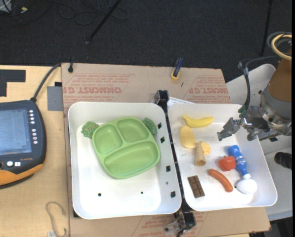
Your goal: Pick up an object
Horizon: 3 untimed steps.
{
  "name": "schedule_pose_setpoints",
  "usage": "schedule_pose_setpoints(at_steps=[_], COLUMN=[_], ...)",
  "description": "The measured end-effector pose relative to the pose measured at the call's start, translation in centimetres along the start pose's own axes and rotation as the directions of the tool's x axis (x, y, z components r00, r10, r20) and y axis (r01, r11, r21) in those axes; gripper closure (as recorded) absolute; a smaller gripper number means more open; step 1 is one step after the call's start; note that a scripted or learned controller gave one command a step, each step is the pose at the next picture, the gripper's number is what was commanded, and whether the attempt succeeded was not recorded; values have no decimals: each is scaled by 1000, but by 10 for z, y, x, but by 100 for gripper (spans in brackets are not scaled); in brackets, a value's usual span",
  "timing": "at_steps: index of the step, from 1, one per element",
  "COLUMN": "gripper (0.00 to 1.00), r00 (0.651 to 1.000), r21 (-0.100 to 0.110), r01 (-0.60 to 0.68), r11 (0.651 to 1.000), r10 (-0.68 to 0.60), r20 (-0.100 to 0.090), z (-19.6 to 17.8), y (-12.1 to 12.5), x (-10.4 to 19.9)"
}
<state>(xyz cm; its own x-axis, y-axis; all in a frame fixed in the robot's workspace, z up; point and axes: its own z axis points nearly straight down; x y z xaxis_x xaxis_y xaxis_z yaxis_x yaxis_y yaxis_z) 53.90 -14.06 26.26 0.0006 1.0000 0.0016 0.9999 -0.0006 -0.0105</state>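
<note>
Arm: reaches in from the right, orange band at the right edge.
Gripper [230, 129]: hangs above the upper right part of the right bin [269, 191]; fingers spread apart, nothing between them.
Nearest pickable things: blue bottle [237, 159] and red tomato [227, 163], touching, just below the gripper.
Further left: banana [198, 121] near the top; yellow chip [188, 137] beneath it; beige cone [201, 153] lower still.
Front of the bin: orange sausage [221, 179], brown chocolate bar [195, 186], white egg [246, 185] by the bottle's end.
Left bin [83, 196]: green divided tray [127, 147], tilted, small green pieces at two corners.
Around: tablet [14, 139] at far left, well apart; cardboard [112, 85] under both bins.
</note>
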Motion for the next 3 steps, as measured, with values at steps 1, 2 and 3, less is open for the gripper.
schedule_pose_setpoints(at_steps=[1,2,3], gripper=[0,0,0], r00=[1000,1000,1000], r21=[-9,-2,-3], r01=[1,2,1], r11=[1000,1000,1000], r10=[-1,-2,-1], r20=[2,0,0], z=[-4,39,95], y=[2,2,10], x=[0,3,-1])
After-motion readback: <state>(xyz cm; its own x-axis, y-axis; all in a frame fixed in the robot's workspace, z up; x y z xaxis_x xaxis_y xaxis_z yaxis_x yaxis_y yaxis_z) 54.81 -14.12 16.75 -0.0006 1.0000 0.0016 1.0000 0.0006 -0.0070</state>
